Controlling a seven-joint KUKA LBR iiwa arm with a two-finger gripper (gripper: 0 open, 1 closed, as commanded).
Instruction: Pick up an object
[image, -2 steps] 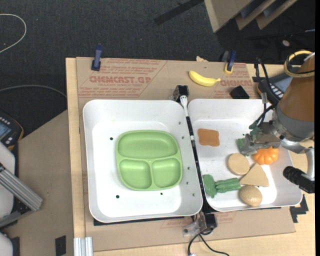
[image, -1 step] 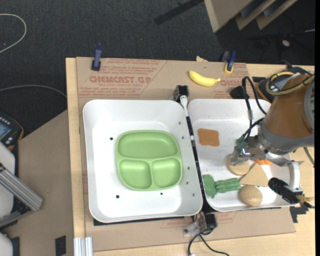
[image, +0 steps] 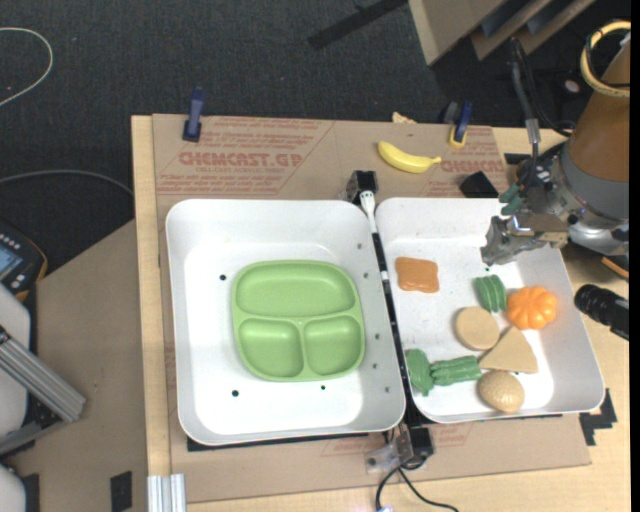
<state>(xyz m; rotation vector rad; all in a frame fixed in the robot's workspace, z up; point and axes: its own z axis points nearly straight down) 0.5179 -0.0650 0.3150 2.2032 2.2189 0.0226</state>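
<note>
Camera view, pincer: the pincer (image: 497, 250) hangs over the right bin's (image: 432, 222) upper area; whether it is open or closed cannot be told.
Camera view, candidates: orange pumpkin (image: 531, 307), green piece (image: 489, 292), brown patty (image: 417, 275), all below it.
Camera view, advice: the patty lies apart from the cluster, likely the cleanest grasp; descend centred, straight.

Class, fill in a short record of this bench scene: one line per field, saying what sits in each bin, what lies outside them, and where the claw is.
left bin: green divided tray
right bin: orange slab, pumpkin, green pod, round biscuit, wedge, green stalk, potato
outside bins: banana on the board
claw: over right bin's far edge, holding nothing visible
</note>
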